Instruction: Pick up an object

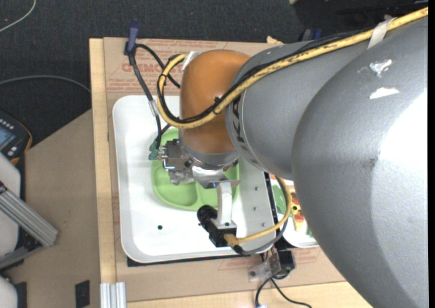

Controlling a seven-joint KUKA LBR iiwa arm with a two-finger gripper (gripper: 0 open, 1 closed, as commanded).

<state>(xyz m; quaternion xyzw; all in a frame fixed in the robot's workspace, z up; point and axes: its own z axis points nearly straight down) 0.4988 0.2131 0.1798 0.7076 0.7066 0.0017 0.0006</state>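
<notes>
The pincer [189, 176] hangs low over the left white bin [136, 184], under the orange band [204, 103] of the arm; the wrist hides its tips, so I cannot tell its state. Directly below it lies a light green object [173, 194], flat on the bin floor near the middle and partly covered by the arm. It looks like thin plastic, maybe a small plate or lid: probably light, rather stiff and smooth, so it may slip. I judge the best hold is on its free rim at the lower left, because the flat middle gives nothing to pinch.
</notes>
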